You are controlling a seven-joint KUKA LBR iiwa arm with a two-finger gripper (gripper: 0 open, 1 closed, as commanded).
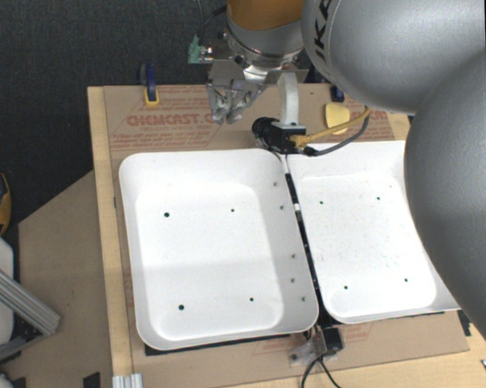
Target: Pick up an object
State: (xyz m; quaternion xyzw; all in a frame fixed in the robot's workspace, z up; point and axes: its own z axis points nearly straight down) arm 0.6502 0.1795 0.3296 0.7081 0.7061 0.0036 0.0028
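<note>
Dark carpet lies behind a tan board [110, 235] that carries two white bins side by side. We see the gripper [230, 108] hanging over the board's far strip, above red lettering, just past the far rim of the left bin [205, 255]. Whether it is apart or together we cannot tell; the metal there is small and blurred, and we can make out nothing clamped in it.

Behind and to the right of the gripper rises the grey arm [414, 53], with its orange band [259, 7] right above the tool. Just right of the gripper and a little nearer us, a black fitting [271, 133] sits where the two bins meet, and a cable [337, 141] runs from it further right. Beyond that cable, well right of the gripper, a yellow piece [336, 113] lies on the board, just outside the far rim of the right bin [366, 248] and partly under the arm. It is the one loose thing we can pick out.

Left of the gripper, a blue and yellow clamp [150, 82] grips the board's far edge. Each bin floor, on the near side of the gripper, shows small dark dots.
</note>
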